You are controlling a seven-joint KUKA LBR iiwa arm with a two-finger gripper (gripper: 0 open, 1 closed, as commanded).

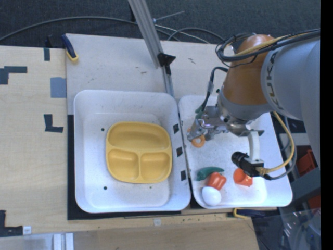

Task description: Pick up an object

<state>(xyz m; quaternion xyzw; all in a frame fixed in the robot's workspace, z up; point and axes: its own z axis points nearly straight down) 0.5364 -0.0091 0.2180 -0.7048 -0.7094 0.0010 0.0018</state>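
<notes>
Orange ring [197,141], small, sits at the gripper [200,134] tip near ten o'clock in the right bin [276,197], though grip and lift cannot be told yet.

In the right bin [276,197] lie several small toy foods. A small orange ring-shaped piece [197,141] sits near the bin's left wall, just under the pincer [200,132]. Nearer the front edge, a red pepper with a green stem [214,177] lies on its side. A white egg [211,196] touches it from below. An orange-red piece [242,177] lies to their right.
</notes>
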